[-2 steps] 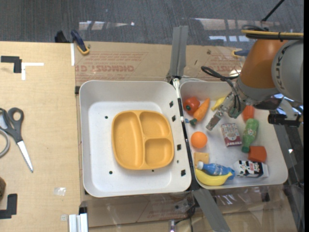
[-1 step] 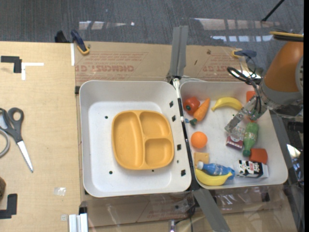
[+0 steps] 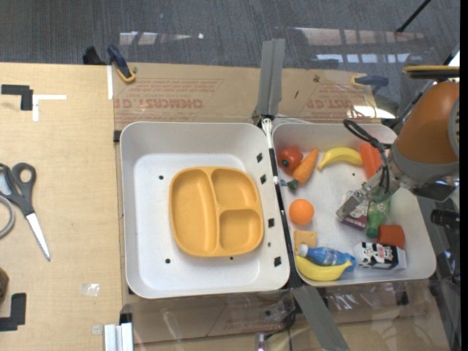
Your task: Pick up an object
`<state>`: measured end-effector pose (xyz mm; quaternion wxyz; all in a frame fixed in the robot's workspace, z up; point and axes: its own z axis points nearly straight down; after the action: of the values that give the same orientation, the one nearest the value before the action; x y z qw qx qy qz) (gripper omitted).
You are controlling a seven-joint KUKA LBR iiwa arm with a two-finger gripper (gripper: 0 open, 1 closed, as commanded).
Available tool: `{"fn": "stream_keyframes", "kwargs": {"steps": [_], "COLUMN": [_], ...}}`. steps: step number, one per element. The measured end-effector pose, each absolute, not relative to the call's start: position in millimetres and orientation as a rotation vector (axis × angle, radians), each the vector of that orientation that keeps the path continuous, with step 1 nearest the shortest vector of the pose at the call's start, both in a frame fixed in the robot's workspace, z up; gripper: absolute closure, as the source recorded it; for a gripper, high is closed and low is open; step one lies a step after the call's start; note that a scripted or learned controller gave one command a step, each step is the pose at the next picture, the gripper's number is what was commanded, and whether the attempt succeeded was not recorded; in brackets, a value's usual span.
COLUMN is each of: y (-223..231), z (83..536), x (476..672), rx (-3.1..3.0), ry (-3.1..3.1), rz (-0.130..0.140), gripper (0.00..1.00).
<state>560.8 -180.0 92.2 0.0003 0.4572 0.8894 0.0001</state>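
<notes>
Sitting in the right bin (image 3: 428, 265): tomato (image 3: 290, 156), carrot (image 3: 306, 165), orange (image 3: 300, 211), two bananas (image 3: 339, 156), blue bottle (image 3: 327, 255), red block (image 3: 392, 235), cow-print carton (image 3: 380, 254), all lying loose, well scattered.

Upside-down red print, unreadable, on the cardboard sheet (image 3: 191, 93).

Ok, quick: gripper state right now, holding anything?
Gripper: down in the right bin among the toys; whether it is open, closed or holding anything cannot be told.
</notes>
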Motion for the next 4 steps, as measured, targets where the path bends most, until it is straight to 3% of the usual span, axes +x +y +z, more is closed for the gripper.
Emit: {"fn": "stream_keyframes", "kwargs": {"steps": [1, 2, 3, 4], "y": [-178.6, -73.5, 7.6, -85.0], "z": [102.2, 231.1, 265.0, 318.1], "x": [562.6, 592.1, 622.1, 616.9], "rx": [1.429, 1.672, 1.675, 1.698], "ry": [2.793, 2.658, 2.656, 2.641], "rz": [0.004, -0.002, -0.002, -0.003], "gripper": [1.00, 1.00, 1.00, 1.00]}}
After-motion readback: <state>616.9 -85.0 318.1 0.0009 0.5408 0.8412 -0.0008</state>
